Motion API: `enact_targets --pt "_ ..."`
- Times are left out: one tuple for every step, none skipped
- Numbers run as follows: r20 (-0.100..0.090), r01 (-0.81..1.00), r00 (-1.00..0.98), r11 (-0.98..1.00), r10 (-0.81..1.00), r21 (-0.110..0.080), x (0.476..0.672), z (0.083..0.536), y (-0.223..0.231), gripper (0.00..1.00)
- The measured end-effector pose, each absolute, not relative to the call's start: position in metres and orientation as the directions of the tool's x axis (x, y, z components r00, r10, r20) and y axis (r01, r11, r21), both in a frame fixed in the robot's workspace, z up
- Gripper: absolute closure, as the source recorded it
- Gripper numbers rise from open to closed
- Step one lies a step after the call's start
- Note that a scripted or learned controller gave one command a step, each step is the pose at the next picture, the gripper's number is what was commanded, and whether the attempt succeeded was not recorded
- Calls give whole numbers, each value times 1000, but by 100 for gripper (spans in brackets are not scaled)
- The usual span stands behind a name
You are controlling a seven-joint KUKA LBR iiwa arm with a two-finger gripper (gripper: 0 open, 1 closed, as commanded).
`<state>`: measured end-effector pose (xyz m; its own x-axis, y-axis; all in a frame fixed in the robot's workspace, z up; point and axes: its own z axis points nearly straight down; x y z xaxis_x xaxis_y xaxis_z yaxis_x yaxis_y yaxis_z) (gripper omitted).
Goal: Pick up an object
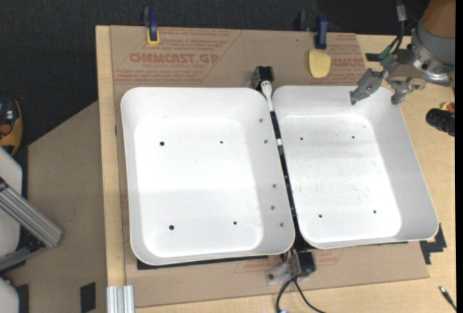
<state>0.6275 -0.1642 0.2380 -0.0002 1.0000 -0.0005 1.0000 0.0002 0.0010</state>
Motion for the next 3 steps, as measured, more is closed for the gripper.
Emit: enact_targets --pt "-2 1000 -1 1 1000 5 628 249 -164 100" --pt "6 1000 -11 11 1000 -4 629 216 -50 100" --pt "-6 1000 1 0 1000 22 669 369 -95 100"
